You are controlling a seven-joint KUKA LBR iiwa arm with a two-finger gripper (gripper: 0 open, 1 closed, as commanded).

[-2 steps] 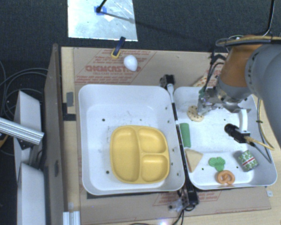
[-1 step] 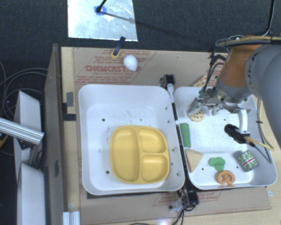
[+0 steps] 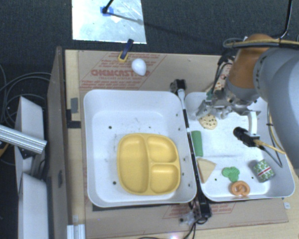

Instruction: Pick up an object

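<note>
Grey arm point(image 3: 284, 83) fills the upper right, bent down into the right bin point(image 3: 289, 183). Its gripper point(image 3: 213, 111) hangs over a cookie point(image 3: 208, 122). Whether the jaws are parted cannot be told; they are blurred.

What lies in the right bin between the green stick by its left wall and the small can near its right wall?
In the camera view, between the green stick and the can lie the cheese wedge and the green broccoli piece.

Two white bins point(image 3: 97, 148) point(image 3: 284, 183); one yellow tray point(image 3: 148, 163); one cookie point(image 3: 208, 122); one green stick point(image 3: 196, 143); one wedge point(image 3: 206, 170); one pretzel point(image 3: 239, 188); one can point(image 3: 263, 170).
</note>
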